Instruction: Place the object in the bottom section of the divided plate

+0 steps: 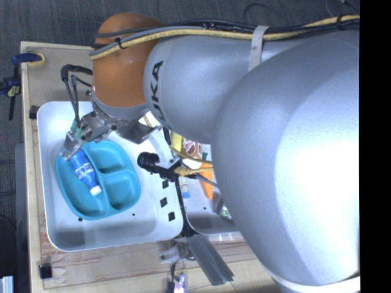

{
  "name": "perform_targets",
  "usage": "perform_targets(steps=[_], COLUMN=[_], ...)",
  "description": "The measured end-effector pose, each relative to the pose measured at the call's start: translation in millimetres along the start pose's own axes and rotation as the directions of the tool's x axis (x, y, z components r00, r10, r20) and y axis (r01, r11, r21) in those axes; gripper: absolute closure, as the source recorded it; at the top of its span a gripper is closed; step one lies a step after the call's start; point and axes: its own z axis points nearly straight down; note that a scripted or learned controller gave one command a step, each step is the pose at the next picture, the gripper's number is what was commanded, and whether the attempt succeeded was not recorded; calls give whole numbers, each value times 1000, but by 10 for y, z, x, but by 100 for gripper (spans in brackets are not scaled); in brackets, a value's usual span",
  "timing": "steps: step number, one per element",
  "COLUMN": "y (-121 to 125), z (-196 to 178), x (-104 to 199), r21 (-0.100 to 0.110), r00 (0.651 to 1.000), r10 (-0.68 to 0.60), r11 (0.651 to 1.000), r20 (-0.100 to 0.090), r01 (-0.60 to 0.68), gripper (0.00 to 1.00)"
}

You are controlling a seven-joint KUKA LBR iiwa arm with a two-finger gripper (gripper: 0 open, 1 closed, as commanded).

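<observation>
Camera view: small blue bottle (83, 171) with white cap lying in the left compartment of the blue divided plate (116, 191), left bin (49, 139). Tool (74, 134) at its upper end — finger state impossible to tell. Probably light, rigid, slippery, prone to rolling — best gripped across the body.

Robot lab: KUKA arm (256, 102), bench bins (55, 224).

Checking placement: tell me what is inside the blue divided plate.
A blue-and-white bottle lies in a compartment at the left of the divided plate. The gripper covers the bottle's upper end and the rim there.
</observation>
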Motion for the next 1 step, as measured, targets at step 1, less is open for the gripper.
perform_targets(steps=[1], y=[-49], z=[-554], x=[52], r21=[-4], r00=[987], r10=[-163], r11=[987], r20=[2], r01=[163], gripper=[0])
